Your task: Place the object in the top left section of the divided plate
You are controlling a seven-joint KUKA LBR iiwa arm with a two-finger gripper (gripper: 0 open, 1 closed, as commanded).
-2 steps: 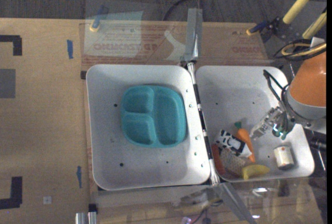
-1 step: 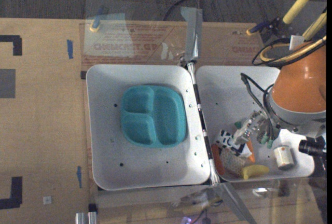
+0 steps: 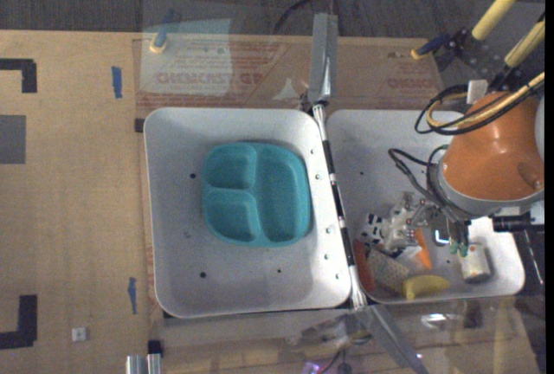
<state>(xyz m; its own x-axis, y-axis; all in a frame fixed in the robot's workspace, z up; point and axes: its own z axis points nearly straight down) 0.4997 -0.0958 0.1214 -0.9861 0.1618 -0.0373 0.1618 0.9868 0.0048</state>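
A teal divided plate (image 3: pixel 257 192) lies in the left white bin (image 3: pixel 173 268), with two small sections on its left side and one long section on its right. My gripper (image 3: pixel 417 225) hangs low over the front of the right white bin (image 3: pixel 363 147), under the orange wrist band (image 3: pixel 493 156). Right below it lies a pile of small objects: an orange piece (image 3: pixel 421 255), a yellow banana-shaped piece (image 3: pixel 426 285) and a tan wedge (image 3: pixel 389 274). Whether any of them is in the gripper is unclear.
A black-and-white item (image 3: pixel 374 229) lies left of the pile, and a white cylinder (image 3: pixel 474 265) to its right. A metal divider (image 3: pixel 331 199) separates the bins. Cables (image 3: pixel 407 164) loop beside the wrist.
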